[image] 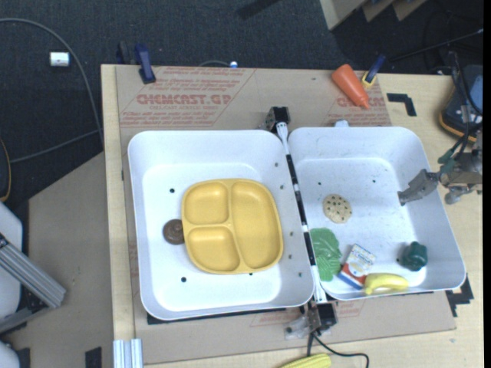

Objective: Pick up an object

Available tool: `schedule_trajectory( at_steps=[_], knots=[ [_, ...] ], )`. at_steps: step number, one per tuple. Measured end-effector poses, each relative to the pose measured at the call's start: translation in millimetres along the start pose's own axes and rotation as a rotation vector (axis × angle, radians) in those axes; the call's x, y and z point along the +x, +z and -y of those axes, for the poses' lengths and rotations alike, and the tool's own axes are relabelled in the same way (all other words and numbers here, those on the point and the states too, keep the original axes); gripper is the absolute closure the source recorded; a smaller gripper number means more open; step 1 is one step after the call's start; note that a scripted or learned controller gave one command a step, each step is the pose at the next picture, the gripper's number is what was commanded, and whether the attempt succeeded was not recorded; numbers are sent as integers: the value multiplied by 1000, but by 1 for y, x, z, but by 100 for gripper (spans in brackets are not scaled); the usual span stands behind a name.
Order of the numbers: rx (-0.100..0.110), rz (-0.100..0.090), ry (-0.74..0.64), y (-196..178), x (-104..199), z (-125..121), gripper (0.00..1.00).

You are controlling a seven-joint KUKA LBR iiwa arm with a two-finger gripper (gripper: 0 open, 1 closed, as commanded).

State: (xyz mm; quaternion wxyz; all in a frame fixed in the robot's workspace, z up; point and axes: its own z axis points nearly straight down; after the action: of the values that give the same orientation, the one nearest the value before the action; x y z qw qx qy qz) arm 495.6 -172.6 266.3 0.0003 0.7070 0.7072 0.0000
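Left bin (146, 175): yellow divided plate (231, 226) in middle, brown round object (173, 231) partly hidden under its left edge.

Right bin (418, 167): cookie (337, 208) near centre; green leafy piece (325, 253), small packet (356, 264), banana (385, 283) crowded at front edge, overlapping; dark green object (414, 257) in front right corner, kind unclear.

Gripper (418, 188) at right rim, partly cut off; holds nothing visible, cannot tell how it stands.
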Motion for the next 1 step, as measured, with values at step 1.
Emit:
schedule_trajectory(
  at_steps=[1],
  knots=[
    [1,0,0,88,-48,-48,0]
  ],
)
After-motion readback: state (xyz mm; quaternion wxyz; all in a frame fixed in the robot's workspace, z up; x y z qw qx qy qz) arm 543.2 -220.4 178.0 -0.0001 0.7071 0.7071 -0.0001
